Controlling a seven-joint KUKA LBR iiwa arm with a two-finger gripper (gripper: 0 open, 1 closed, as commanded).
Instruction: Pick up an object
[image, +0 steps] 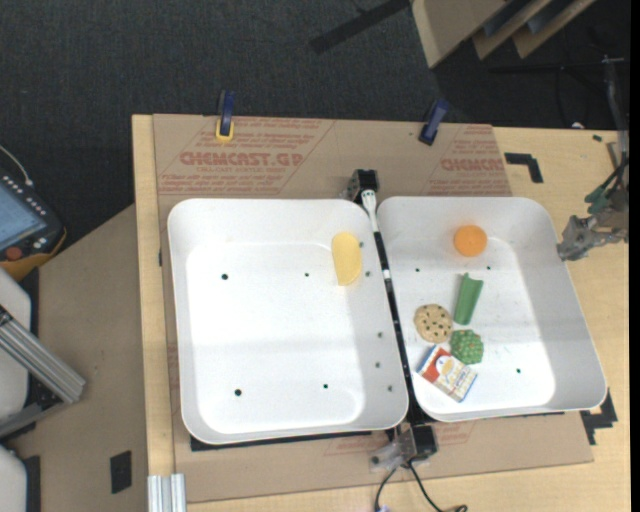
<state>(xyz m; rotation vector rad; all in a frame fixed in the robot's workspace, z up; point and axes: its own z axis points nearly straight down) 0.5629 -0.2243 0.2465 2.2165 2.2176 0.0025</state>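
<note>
Jaws: state cannot be told; the gripper (583, 236) shows as a small grey form at the right edge, just outside the right bin's (575, 300) rim, with nothing visibly between its tips.

Right bin, near to far:
- Small printed packet (450, 374), red and white, lying tilted at the near left.
- Green bumpy piece (466, 346), touching the packet's far edge.
- Round cookie (432, 322) with dark spots, just left of the green piece.
- Green oblong block (468, 298), standing slantwise just beyond the bumpy piece.
- Orange ball (470, 240), farthest, apart from the others.

Left bin (200, 300):
- Pale yellow oblong item (346, 259), near the far right corner, beside the divider between bins.

Bench: brown cardboard sheet (300, 150) under both bins, held by two blue clamps (226, 112) at its far edge.
</note>
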